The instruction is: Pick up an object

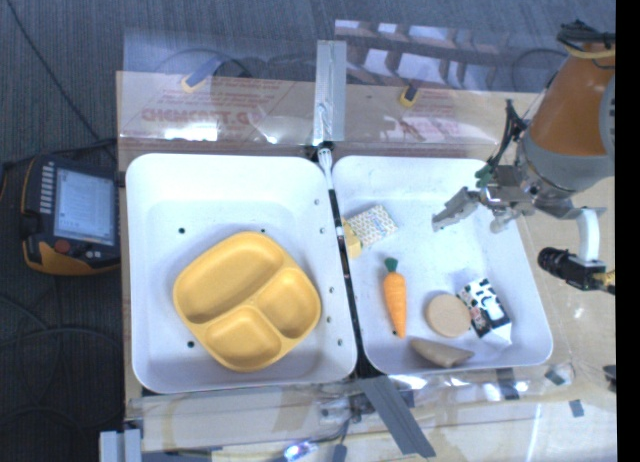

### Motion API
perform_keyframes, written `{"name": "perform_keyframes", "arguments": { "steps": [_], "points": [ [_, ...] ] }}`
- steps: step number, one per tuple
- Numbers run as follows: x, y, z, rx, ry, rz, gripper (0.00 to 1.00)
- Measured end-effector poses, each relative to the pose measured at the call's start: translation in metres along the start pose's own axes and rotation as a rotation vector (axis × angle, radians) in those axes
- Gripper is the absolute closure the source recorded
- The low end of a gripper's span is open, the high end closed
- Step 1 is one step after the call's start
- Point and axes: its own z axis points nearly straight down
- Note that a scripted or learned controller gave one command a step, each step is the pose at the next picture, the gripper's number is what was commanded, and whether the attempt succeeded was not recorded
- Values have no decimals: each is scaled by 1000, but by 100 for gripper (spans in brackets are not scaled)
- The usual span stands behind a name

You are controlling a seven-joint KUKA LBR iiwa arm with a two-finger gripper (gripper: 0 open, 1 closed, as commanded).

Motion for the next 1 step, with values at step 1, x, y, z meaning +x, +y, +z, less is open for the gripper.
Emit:
{"name": "perform_keyframes", "arguments": {
  "steps": [1],
  "points": [
    [-1, -41, -10, 1, 0, 211, 0]
  ]
}}
